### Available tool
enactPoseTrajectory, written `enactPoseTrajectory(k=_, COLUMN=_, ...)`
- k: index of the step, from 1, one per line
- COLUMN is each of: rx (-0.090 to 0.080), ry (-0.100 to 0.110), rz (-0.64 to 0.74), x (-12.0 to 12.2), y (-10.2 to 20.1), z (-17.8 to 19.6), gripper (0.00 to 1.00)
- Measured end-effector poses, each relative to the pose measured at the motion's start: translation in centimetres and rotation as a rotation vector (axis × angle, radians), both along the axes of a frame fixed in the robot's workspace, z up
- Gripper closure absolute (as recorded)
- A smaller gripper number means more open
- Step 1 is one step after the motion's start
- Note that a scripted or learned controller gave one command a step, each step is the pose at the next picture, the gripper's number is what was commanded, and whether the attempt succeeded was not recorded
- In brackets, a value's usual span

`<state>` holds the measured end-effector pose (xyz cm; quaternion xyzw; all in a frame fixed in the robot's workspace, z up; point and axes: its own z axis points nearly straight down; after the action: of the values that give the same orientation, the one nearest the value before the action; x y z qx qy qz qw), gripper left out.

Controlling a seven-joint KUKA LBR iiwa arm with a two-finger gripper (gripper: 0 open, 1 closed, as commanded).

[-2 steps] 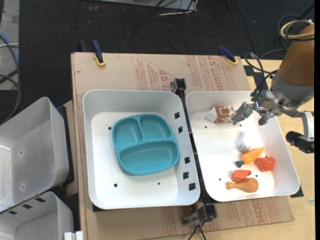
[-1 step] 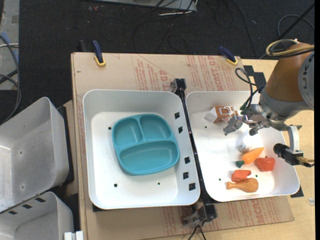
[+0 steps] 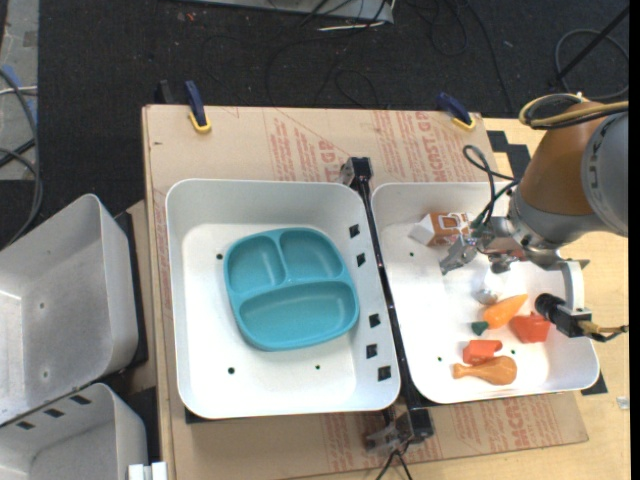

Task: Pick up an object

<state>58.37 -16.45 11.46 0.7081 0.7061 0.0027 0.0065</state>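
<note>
1. Toy food pieces lie loose in the right bin: an orange carrot-like wedge, a red block, a small red-orange piece and a tan drumstick-shaped toy, clustered toward its near right corner. A small printed carton sits apart, nearer the far side.
2. Hovering between the carton and that cluster, the pincer hangs low over the bin floor; whether its tips are parted or closed I cannot tell, and nothing is visibly held.
3. Likely the arm reaches in from the right because the pickable things are on that side.
4. Next door, the left bin holds a teal divided plate, lying flat and well apart from the pincer.
5. Both bins rest on a cardboard-covered desk, clamped at the far edge.
</note>
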Motion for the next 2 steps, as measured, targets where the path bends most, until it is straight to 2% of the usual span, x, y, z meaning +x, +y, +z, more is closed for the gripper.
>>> enactPoseTrajectory(k=1, rx=-0.001, ry=-0.005, rz=0.0, x=0.1, y=0.0, z=0.9, gripper=1.0)
enactPoseTrajectory(k=2, rx=0.003, ry=0.008, rz=0.0, x=0.1, y=-0.8, z=5.5, gripper=1.0)
